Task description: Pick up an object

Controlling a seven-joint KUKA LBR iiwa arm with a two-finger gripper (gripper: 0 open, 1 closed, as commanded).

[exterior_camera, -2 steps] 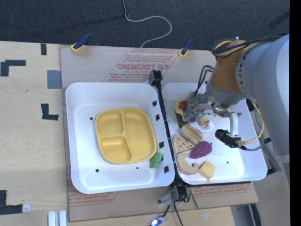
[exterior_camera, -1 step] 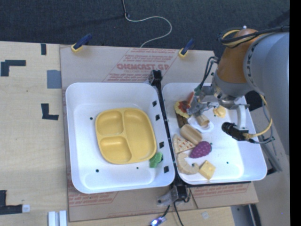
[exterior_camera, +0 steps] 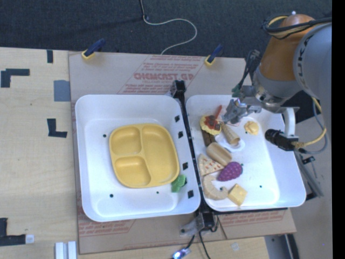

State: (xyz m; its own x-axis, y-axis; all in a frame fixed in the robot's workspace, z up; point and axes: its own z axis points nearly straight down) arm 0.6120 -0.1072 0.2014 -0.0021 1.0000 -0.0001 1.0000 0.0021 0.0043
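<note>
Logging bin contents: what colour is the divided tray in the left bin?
Yellow divided tray, seen in the camera view.

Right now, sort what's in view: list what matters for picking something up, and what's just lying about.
Job: gripper; toy food in the right bin: purple grapes, cheese cube, bread roll.
Lying about: yellow divided plate, green piece, left bin.

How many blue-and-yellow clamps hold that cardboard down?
2: one clamp at the cardboard's far left corner, another clamp on its far edge, above the right bin.
</note>
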